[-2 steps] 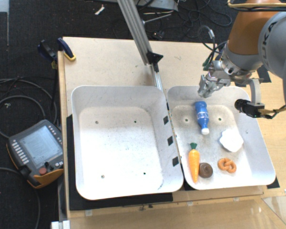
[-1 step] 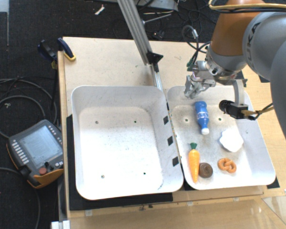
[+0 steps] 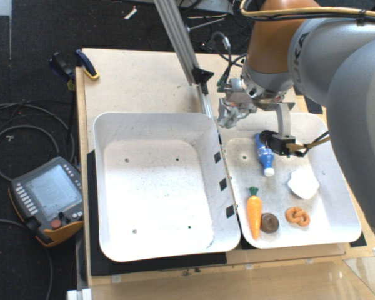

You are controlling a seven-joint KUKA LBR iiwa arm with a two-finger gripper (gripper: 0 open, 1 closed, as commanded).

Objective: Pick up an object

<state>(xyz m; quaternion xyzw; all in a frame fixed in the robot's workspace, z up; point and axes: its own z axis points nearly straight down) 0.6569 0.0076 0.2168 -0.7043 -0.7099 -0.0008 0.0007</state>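
The right bin (image 3: pixel 337 220) holds a blue bottle with a white cap (image 3: pixel 264 155), a white lump (image 3: pixel 303 184), an orange carrot with a green top (image 3: pixel 254 213), a small brown chocolate doughnut (image 3: pixel 270 223) and an orange pretzel (image 3: pixel 297 217). My gripper (image 3: pixel 230 115) hangs over the far left corner of the right bin, above the divide between the two bins, up and left of the blue bottle. Nothing is seen between its fingertips.
The left bin (image 3: pixel 112 130) lies beside the right one. A slanted metal rail (image 3: pixel 178 36) runs down to the bins' far edge next to the gripper. A teach pendant (image 3: pixel 47 199) sits off the bench at the left.
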